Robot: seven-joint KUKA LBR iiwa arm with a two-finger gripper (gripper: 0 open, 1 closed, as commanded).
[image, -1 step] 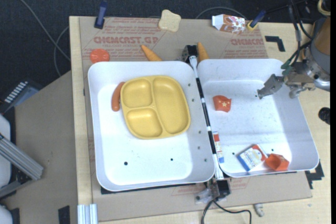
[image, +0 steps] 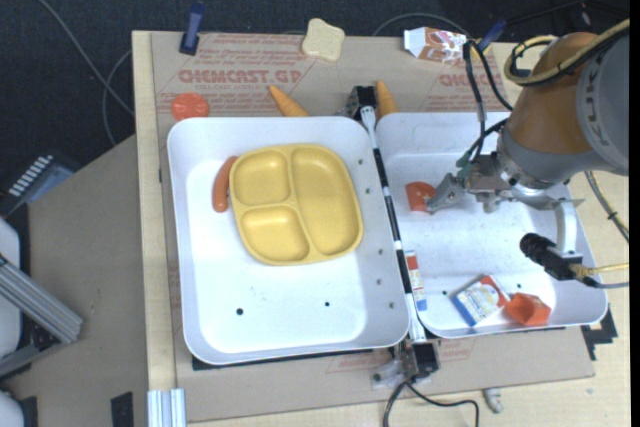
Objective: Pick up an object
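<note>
Glossy three-compartment yellow plate [image: 296, 203]

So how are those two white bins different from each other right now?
The left bin holds a yellow divided plate with a red sausage-shaped piece beside it; the right bin holds small items: an orange piece, a blue-and-white packet, an orange cup-like thing. The gripper reaches into the right bin, not the left. Both are shallow and white.

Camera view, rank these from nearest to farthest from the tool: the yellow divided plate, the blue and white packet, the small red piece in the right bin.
Measured from the tool:
1. Small red piece, right bin, beside it.
2. Blue and white packet, right bin's front.
3. Yellow divided plate, left bin.
</note>
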